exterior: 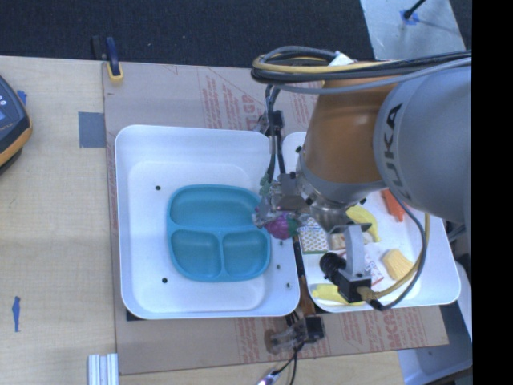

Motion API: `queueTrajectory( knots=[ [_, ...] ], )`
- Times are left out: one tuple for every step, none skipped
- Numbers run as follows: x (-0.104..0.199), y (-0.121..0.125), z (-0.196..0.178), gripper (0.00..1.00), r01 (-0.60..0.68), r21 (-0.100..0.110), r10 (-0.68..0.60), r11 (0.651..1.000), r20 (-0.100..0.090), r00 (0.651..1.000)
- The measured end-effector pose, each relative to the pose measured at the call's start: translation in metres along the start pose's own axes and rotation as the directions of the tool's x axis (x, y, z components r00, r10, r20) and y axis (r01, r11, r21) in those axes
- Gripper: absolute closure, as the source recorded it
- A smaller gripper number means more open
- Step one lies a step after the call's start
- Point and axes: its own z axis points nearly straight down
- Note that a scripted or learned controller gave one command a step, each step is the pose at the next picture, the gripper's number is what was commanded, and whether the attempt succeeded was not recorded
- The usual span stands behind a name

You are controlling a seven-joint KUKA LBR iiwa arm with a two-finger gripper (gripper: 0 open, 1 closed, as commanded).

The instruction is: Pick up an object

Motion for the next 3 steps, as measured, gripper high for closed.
queueTrajectory(
  knots=[
    [-0.065, -0.009, 0.015, 1.00, -0.002, 0.000, 0.002, 1.000, 0.000, 1.000],
    [-0.002, -0.017, -0.025, 1.00, 0.000, 0.000, 0.000, 1.000, -0.001, 1.000],
    [0.054, -0.016, -0.040, 1.00, 0.000, -0.001, 0.000, 1.000, -0.001, 1.000]
  ],
)
